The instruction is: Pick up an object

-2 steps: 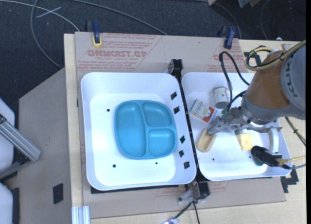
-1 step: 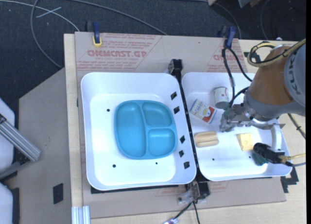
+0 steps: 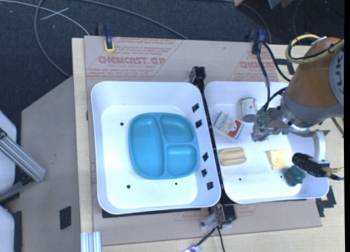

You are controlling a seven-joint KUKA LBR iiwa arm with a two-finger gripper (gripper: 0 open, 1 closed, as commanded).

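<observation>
A single grey arm with an orange band is seen reaching in from the right over the right bin (image 3: 328,188), its gripper (image 3: 262,127) lowered above the bin's middle. Whether the fingers are apart or together cannot be told from this slant, and nothing is seen held between them.

Five objects are counted in the right bin: one small white cup (image 3: 249,105) near the far wall, one red-and-white carton (image 3: 228,125), one tan bread roll (image 3: 232,156), one yellow block (image 3: 276,159) and one dark green object (image 3: 295,175) near the front right corner. One blue divided plate (image 3: 163,145) is lying alone in the left bin (image 3: 104,152). Two bins are carried side by side on the tabletop (image 3: 82,136).

The coming pick is judged to turn on the carton, which is lying just beside the gripper on the side toward the left bin, its long axis running at a slant from the far left to the near right. The cup is found just beyond the gripper, toward the far wall, and looks about as close. The roll is placed in front and to the left, with its long axis running across the bin; the yellow block is set in front and slightly to the right.
</observation>
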